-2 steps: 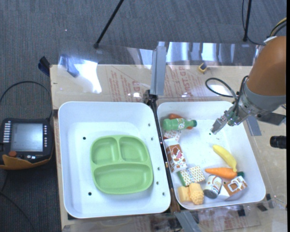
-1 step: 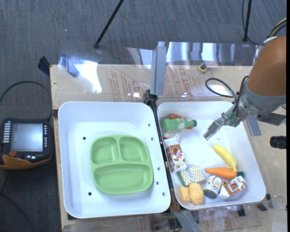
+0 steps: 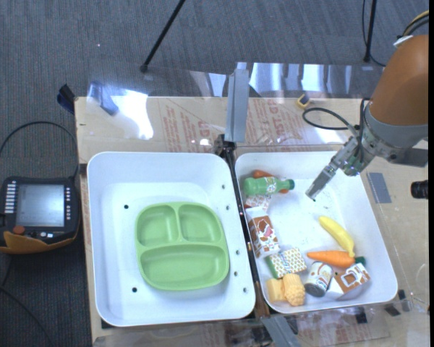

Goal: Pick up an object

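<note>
Right of centre, the grey two-finger gripper (image 3: 315,189) hangs above the right white bin (image 3: 372,230), near a green plastic bottle (image 3: 266,186); its grip I cannot tell.

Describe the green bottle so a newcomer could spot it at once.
Look in the right bin, the one crowded with toy food beside the bin holding the green tray. The green bottle lies on its side near the bin's far left corner, left of the hand. It is the only green item with a white label there.

Glossy white plastic bins (image 3: 108,194) are catching glare; green divided plate (image 3: 181,246) is looking matt plastic (banana (image 3: 337,233) likewise, smooth).
</note>
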`<state>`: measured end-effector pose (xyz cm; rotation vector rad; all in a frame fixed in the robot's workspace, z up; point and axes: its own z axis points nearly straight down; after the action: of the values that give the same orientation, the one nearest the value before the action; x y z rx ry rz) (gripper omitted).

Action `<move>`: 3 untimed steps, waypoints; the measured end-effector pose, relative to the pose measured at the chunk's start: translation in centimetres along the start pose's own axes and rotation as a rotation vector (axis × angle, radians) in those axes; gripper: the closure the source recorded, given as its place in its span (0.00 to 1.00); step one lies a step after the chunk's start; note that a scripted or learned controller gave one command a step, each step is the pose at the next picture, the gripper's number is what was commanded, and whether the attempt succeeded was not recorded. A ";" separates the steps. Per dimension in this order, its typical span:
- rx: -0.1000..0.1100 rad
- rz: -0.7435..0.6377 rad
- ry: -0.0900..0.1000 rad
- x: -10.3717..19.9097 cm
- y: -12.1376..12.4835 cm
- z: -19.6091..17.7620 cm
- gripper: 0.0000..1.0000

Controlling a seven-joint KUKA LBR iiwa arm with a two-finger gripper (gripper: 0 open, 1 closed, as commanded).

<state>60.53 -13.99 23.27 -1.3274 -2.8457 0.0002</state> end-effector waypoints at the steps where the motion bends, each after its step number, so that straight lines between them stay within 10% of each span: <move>1: 0.001 -0.057 0.003 0.9 -3.3 8.8 0.00; 2: 0.001 -0.056 0.004 4.9 -11.7 14.7 0.00; 3: -0.001 -0.051 0.006 4.9 -11.7 13.9 1.00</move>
<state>48.44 -17.74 9.38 -1.2525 -2.8735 -0.0049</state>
